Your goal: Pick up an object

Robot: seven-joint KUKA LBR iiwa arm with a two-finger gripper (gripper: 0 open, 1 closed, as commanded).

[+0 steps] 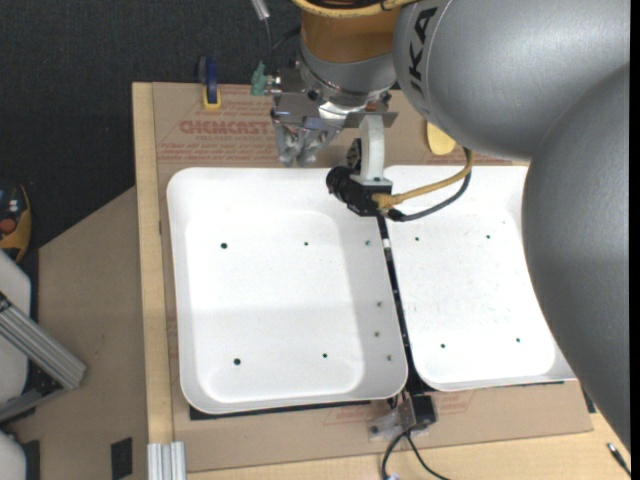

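My gripper (298,144) hangs below the grey wrist and orange band, over the cardboard just beyond the far rim of the left bin (200,268), near that bin's far right corner. I see nothing held in it. A tan, rounded object (441,139) peeks out from behind the arm just past the far rim of the right bin (470,358); most of it is hidden. The floors of both white bins show only small dark dots.
A white bracket with a black fitting (358,183) and a tan cable hangs from the wrist over the seam between the bins. A blue and yellow clamp (210,83) sits at the board's far edge. The large grey arm covers the upper right.
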